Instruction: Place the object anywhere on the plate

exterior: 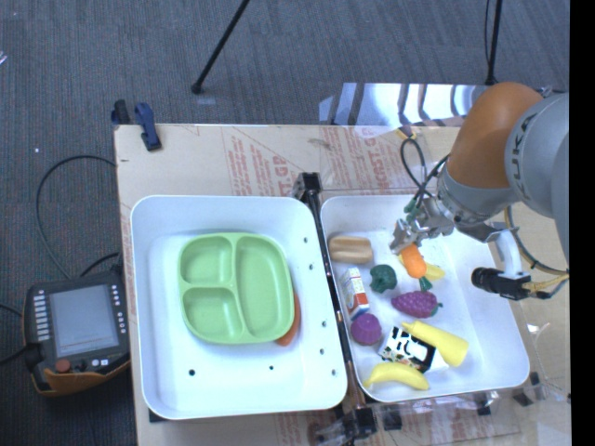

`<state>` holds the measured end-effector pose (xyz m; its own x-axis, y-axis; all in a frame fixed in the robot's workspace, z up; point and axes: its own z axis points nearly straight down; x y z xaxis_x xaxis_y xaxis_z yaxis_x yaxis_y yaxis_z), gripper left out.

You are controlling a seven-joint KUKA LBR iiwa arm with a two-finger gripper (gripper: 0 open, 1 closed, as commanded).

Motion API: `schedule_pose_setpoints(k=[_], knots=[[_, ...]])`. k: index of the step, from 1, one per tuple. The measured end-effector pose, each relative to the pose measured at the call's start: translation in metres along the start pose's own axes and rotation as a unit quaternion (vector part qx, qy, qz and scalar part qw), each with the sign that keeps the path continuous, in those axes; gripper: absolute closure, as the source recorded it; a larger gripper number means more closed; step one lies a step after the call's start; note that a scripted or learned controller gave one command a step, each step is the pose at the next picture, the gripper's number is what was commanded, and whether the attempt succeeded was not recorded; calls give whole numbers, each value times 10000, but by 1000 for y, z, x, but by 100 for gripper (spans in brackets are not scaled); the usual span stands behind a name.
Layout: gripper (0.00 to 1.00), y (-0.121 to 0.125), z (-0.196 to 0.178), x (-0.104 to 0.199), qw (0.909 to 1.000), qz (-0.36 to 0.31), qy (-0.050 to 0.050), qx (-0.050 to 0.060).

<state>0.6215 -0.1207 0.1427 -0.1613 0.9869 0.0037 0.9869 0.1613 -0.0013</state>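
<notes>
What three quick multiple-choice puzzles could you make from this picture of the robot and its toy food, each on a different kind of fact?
1. Where does the green plate lie?
A. in the left bin
B. in the right bin
C. on the floor

2. What colour is the banana at the near edge of the right bin?
A. purple
B. yellow
C. green

3. Where is the gripper?
A. over the plate
B. over the right bin, just above the orange carrot
C. beside the floor-standing screen unit

Answers:
1 A: the plate sits in the left bin, its three sections bare.
2 B: it is plainly yellow.
3 B: the gripper hangs among the toys, next to the carrot.
</notes>
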Motion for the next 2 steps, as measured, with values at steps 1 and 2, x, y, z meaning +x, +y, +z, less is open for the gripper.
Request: schedule_pose_setpoints(k=[1,2], knots=[[100,20,-63,96,9992,386,7,-27],[100,-16,-46,148,9991,432,0,32]])
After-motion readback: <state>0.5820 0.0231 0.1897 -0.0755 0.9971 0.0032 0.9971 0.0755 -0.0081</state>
